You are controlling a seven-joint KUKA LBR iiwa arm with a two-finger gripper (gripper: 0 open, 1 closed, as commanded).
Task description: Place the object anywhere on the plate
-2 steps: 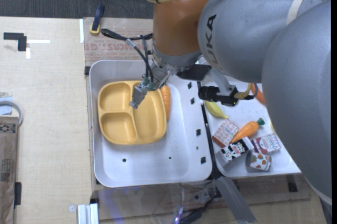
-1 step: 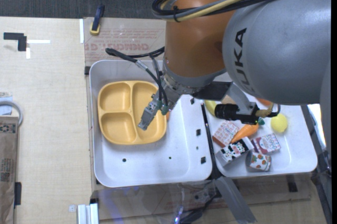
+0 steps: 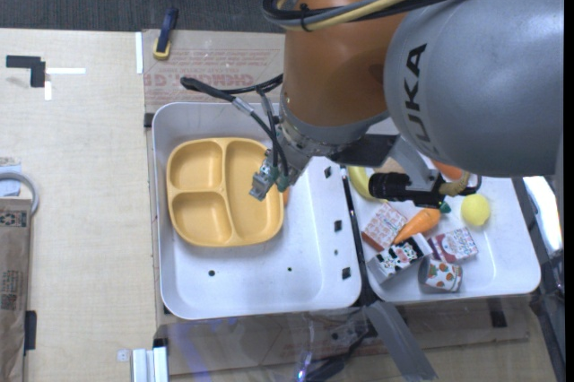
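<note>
Hanging over the plate (image 3: 215,192)'s right rim, end effector (image 3: 269,178).

The yellow three-compartment plastic plate (image 3: 215,192) lies flat in the left white bin, toward its upper left.

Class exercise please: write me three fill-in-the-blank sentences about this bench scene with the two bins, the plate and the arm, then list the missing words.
1. The yellow plate has ___ compartments.
2. The plate lies in the ___ white bin in the camera view.
3. The carrot in the other bin is coloured ___.

Missing words: three; left; orange
</note>
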